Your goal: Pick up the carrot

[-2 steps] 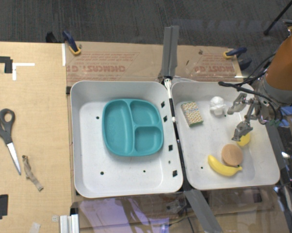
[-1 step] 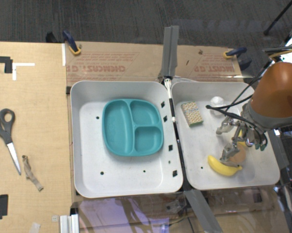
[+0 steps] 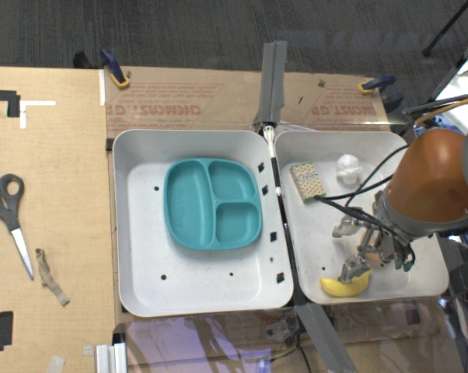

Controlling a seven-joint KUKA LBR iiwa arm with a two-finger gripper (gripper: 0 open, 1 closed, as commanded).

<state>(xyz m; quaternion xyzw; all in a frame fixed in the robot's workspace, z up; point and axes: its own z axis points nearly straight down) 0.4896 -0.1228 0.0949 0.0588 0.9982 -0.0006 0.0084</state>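
Low in the right bin, near its front wall: gripper, tip down and just above the banana, touching it or nearly so. Cannot tell whether the claw is apart, together or clamped on anything; too small and cluttered with cables. Close against the gripper's body, a thin orange-tan streak, possibly the carrot, but too blurred to be sure, and unclear whether gripped or merely beside. Above the gripper, the arm's orange band, covering the bin's right side. Toward the back of the same bin, a patterned packet and, just to its right, a white lump, both well apart from the gripper. In the left bin, a teal divided plate, lying flat near the middle. On the cardboard to the far left, scissors, well apart from both bins.
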